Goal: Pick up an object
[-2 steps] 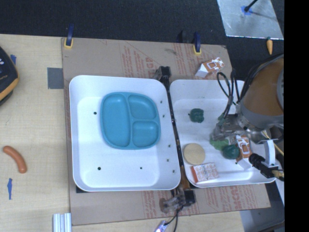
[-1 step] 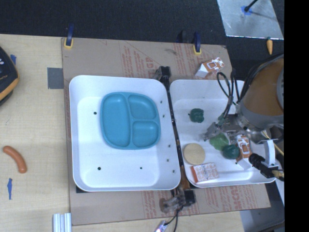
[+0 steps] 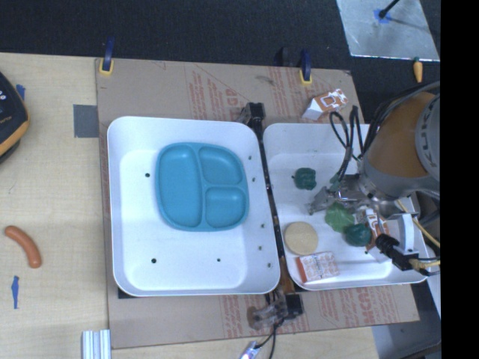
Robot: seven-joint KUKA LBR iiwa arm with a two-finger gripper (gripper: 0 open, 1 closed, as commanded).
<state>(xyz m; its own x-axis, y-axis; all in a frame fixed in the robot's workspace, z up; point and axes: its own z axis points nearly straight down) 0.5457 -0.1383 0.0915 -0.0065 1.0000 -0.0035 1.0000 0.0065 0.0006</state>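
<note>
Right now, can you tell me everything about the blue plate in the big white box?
The blue plate is a light teal tray that looks like plastic, with rounded corners and three sections: one long one and two smaller ones. It lies flat, slightly turned, near the middle of the left bin. Nothing sits in it and only the bin floor touches it.

divided plate (image 3: 201, 185) in left bin (image 3: 127, 268) | cookie (image 3: 301, 238), packet (image 3: 318, 265) in right bin (image 3: 288, 142)

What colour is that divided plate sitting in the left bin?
Light blue, all over. The plate shows plainly in the camera view, lying in the white left bin.
</note>
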